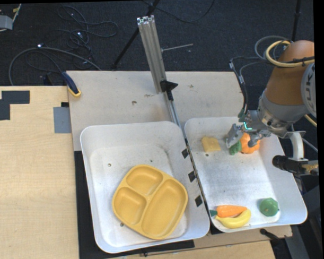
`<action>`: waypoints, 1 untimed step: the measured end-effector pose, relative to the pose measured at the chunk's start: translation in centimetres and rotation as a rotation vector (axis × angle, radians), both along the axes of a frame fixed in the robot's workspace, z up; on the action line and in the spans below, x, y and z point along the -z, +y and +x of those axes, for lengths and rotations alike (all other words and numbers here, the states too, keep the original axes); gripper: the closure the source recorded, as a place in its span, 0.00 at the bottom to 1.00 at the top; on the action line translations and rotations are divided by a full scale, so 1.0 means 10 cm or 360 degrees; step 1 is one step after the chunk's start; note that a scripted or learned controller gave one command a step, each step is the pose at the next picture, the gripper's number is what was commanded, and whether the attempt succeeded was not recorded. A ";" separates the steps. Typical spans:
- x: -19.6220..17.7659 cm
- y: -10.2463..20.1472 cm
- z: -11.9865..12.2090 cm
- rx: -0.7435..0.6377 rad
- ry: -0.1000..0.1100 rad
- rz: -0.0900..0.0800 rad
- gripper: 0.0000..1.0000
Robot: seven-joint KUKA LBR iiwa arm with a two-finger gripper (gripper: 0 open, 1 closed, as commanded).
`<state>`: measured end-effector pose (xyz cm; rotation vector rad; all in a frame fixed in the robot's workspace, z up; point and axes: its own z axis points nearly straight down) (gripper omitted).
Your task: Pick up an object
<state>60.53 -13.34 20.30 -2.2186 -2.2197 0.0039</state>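
Note:
In the right bin [243, 176], an orange round toy with a green part [249, 145] lies near the far right corner. My gripper [243, 138] hangs directly over and against it, partly covering its top. A pale yellow block [211, 145] lies just left of the gripper. At the bin's near edge are an orange carrot [231, 210], a yellow banana [235, 220] touching it, and a green round toy [268, 206] to their right.
The left bin [99, 155] holds a yellow divided plate [149, 200]. A metal post [153, 52] rises behind the bins, with a black clip at its base. The wall between the bins [191, 168] carries black clips.

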 end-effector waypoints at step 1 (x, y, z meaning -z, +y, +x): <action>-0.01 0.00 0.01 0.0000 -0.0004 -0.0001 0.00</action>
